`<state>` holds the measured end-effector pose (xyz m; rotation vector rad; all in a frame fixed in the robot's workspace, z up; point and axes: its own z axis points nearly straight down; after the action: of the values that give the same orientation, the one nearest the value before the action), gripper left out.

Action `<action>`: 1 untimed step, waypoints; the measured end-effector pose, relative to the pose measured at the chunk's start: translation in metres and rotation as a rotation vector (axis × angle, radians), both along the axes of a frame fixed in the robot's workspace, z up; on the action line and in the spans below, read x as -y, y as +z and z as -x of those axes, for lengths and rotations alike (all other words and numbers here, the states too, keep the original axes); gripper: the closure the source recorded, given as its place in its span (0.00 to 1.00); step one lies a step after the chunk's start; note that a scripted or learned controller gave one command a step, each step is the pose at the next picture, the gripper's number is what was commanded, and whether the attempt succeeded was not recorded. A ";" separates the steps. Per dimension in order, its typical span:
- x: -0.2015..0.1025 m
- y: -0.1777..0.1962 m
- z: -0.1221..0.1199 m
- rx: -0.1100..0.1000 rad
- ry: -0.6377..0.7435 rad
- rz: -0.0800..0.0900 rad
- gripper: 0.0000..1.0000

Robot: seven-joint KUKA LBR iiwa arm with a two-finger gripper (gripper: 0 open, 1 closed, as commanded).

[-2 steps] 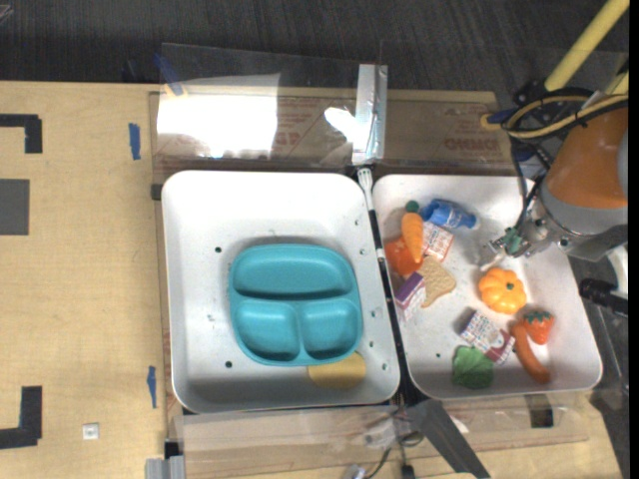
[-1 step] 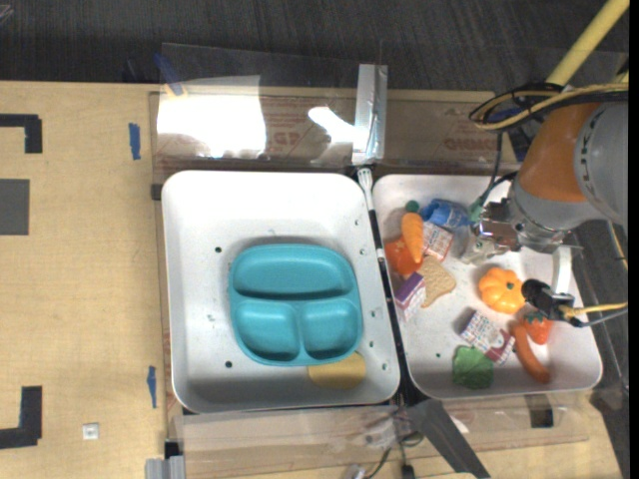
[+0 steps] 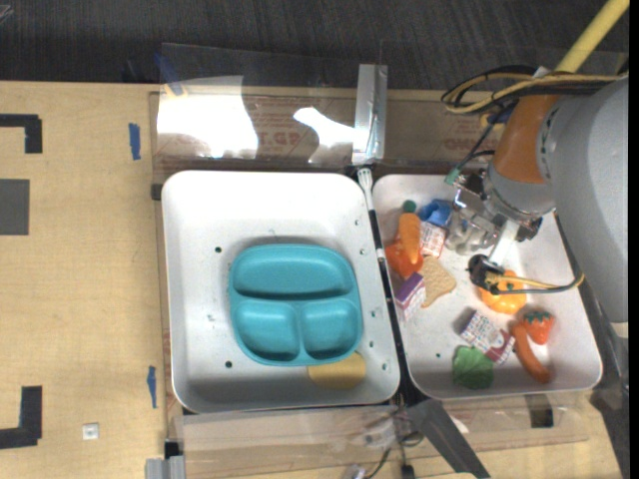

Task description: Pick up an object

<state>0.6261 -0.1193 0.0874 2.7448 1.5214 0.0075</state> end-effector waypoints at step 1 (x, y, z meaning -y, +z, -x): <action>-0.016 0.002 -0.011 -0.006 -0.295 -0.002 1.00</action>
<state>0.6369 -0.1036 0.0894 2.9418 1.1032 0.0001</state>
